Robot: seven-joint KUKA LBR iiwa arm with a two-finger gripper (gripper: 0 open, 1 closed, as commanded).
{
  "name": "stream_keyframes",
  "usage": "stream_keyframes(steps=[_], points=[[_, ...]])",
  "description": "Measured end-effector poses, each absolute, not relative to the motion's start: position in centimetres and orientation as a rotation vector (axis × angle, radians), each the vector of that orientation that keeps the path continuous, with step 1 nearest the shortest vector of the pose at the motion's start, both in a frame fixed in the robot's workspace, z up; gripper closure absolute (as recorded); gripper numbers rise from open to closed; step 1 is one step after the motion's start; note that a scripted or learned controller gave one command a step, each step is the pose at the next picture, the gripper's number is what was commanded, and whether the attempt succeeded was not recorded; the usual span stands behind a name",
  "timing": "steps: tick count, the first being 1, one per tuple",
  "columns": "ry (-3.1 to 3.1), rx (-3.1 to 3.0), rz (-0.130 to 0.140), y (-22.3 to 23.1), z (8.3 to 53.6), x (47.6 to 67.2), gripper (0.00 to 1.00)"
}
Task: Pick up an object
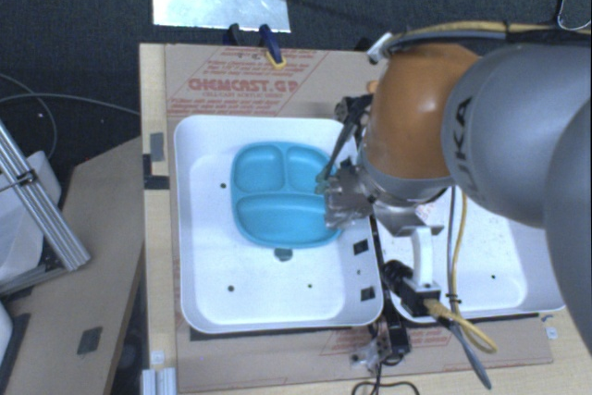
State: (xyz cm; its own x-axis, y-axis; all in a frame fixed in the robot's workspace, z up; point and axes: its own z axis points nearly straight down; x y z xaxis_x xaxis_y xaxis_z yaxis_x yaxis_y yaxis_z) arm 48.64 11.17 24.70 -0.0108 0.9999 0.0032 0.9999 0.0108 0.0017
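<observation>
Two white bins point(213, 291), cardboard-topped bench point(240, 74).

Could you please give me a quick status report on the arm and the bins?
Gripper down at right edge of blue divided plate, grasp not confirmed. Plate flat in left bin. Arm's bulk covers much of right bin.
</observation>
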Motion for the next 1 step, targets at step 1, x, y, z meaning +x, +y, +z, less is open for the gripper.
stream_keyframes(steps=[1], points=[[-2.237, -2.227, -0.030, 8.98, 43.76, 55.03, 1.00]])
